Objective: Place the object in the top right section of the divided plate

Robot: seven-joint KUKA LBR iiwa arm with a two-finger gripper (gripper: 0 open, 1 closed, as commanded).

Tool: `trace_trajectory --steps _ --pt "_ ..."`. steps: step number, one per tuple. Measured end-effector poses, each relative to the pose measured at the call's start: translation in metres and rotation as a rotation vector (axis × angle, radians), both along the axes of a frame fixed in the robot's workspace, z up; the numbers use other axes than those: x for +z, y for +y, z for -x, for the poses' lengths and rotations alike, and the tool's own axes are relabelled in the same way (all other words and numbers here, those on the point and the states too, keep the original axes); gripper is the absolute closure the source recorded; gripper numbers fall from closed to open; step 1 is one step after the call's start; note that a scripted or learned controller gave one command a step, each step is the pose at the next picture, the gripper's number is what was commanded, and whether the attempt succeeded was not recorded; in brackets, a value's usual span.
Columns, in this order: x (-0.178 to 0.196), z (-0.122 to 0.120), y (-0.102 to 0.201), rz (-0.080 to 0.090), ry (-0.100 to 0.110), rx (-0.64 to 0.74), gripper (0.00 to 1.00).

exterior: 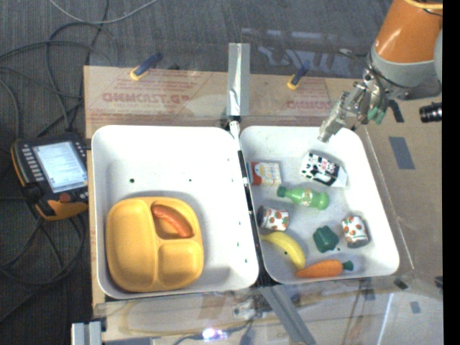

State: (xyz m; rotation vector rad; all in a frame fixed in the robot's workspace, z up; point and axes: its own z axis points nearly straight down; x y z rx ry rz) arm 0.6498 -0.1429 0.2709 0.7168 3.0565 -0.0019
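Seemingly the grey two-finger hand (338,124) is hovering upper right, over the right white bin (381,214), carrying nothing; finger gap can't tell. Orange-red sausage-like object (172,221) is already lying in the yellow divided plate (126,254), top right section, lower left. Next: prob. retreating w/o disturbing it.
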Motion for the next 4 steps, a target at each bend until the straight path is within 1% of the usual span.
trace_trajectory --steps 1,2,3,4 --pt "-0.046 0.011 0.089 -0.004 0.001 -0.178 1.00" --pt "0.113 0.008 0.034 0.001 -0.002 -0.395 1.00" --pt "-0.004 0.022 0.076 -0.001 0.001 -0.095 1.00" --pt "0.133 0.008 0.061 -0.001 -0.002 -0.160 1.00"
